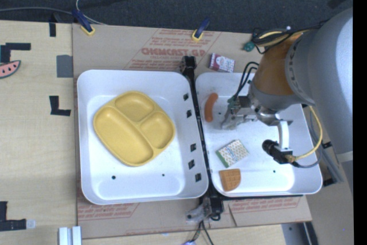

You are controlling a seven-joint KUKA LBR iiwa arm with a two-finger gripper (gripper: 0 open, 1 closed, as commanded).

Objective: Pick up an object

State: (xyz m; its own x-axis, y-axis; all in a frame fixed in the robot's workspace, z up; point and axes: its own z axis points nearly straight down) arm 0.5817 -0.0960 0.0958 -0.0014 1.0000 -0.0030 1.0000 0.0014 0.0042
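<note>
In the right bin [298, 181] lie a small orange sausage [210, 107] near the left wall, a green-and-white patterned packet [232, 152] in the middle, and a brown waffle-like biscuit [230, 179] at the front. My gripper [230, 117] hangs low over the bin's left half, just right of the sausage and above the packet. No object is seen between its fingers. The grey arm with its orange band [275, 69] covers the bin's right rear.
The left bin [97, 181] holds a yellow divided plate [134, 127]. A small red-and-white packet [221, 62] lies on the cardboard behind the bins. Black clips run along the divider [194, 123] between the bins. Cables loop over the right bin's right side.
</note>
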